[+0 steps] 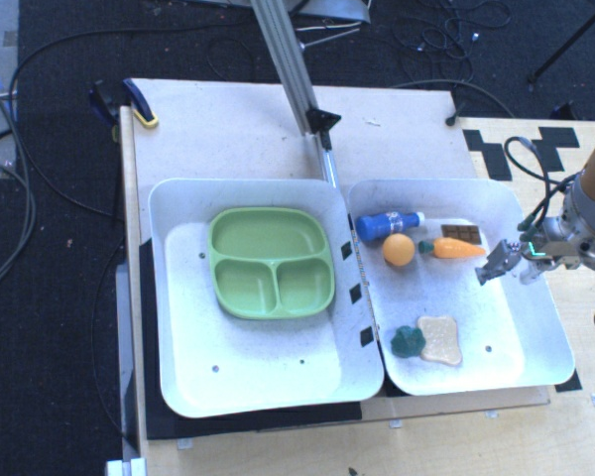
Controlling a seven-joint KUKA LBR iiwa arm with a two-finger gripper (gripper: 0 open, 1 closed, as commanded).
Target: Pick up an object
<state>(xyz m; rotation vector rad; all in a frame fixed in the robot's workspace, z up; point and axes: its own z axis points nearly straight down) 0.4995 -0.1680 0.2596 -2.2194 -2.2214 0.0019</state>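
Orange carrot [457,250] lies in the right bin [535,345] beside the round orange ball [400,251], likely a light, stiff, smooth toy best pinched across its thick middle. Just right of it hovers the pincer [500,263], apparently spread and empty, though the view is small.

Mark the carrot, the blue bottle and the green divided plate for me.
carrot [458,250], camera view, middle of its orange body.
blue bottle [382,225], camera view, on its blue body.
green divided plate [271,236], camera view, floor of its large upper compartment.
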